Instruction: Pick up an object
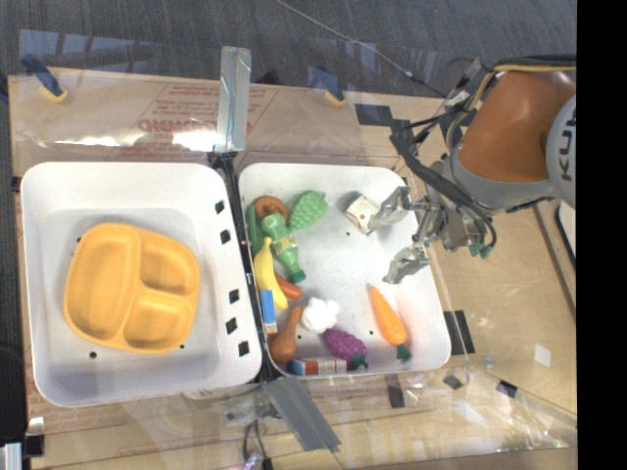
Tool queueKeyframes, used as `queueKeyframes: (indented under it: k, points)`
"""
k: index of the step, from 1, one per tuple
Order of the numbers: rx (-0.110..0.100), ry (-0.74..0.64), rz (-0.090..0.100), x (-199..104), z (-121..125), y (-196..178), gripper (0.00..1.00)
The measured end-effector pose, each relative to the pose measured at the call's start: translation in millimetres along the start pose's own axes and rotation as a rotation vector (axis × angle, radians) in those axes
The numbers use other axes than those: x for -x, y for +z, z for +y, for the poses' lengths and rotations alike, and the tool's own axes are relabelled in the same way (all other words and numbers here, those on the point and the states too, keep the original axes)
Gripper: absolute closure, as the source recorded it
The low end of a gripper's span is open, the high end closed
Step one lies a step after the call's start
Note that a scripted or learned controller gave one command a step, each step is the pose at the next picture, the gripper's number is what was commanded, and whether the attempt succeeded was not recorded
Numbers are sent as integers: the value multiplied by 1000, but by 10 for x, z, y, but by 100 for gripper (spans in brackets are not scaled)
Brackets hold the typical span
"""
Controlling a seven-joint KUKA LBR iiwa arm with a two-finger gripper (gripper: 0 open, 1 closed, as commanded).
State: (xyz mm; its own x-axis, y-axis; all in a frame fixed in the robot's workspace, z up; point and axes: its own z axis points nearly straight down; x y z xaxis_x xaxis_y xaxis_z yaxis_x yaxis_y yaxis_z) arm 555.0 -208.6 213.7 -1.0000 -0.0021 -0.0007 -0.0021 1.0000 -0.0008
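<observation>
The left bin (39,262) holds a yellow tray (131,287). The right bin (416,336) holds toy food along its left and bottom: banana (265,272), grapes (343,344), carrot (386,315). The gripper (400,238), right of centre, hangs spread wide with nothing between its fingers.

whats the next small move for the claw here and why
Probably lower onto the carrot. The claw hangs open over the right bin with nothing between its fingers, and the carrot lies apart from the crowded toys along the bin's left wall, just below the claw in the picture, so it looks like the easiest grasp.
</observation>
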Motion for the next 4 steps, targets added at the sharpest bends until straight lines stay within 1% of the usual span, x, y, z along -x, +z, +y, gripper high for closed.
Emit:
queueKeyframes:
  k: [1,2,3,4]
  points:
    - [-2,-132,-5,-286,-8,1197,0]
    - [-3,-141,-10,-256,16,1084,100]
    - [-6,-111,-14,3,89,-843,100]
    - [2,-498,2,-599,-21,157,100]
